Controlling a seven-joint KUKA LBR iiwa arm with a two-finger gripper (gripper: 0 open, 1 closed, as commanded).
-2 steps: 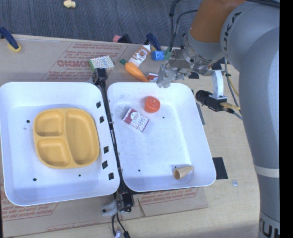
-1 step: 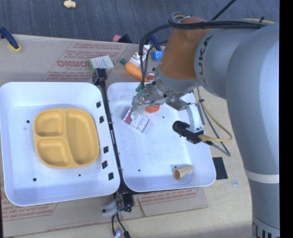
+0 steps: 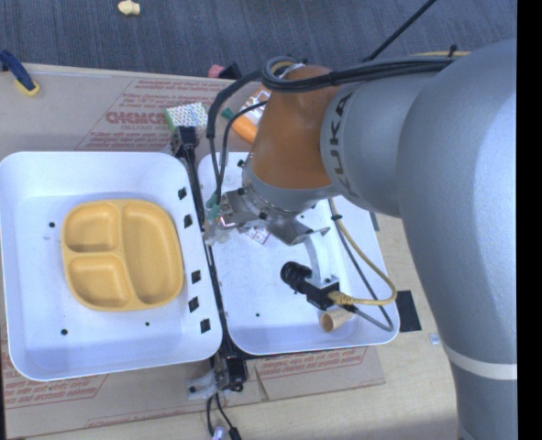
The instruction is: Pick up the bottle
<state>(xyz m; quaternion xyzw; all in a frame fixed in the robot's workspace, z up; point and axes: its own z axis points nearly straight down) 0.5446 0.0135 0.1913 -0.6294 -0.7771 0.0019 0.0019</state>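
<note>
And the count stood at two white bins, the left bin (image 3: 32, 337) and the right bin (image 3: 271, 328). One yellow plate (image 3: 124, 250), three compartments in it. One little tan cylinder (image 3: 331, 319). One orange thing (image 3: 243, 128), half hidden. One blue clamp (image 3: 18, 73), one checkered tag (image 3: 188, 115), one yellow lump (image 3: 128, 7). One arm (image 3: 417, 136) was over it all.

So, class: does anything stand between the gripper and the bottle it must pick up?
Nothing visible does. The two-finger gripper is low by the left wall of the right-hand white bin; an orange rounded thing at the far rim, perhaps the bottle, is half hidden by the arm.
</note>
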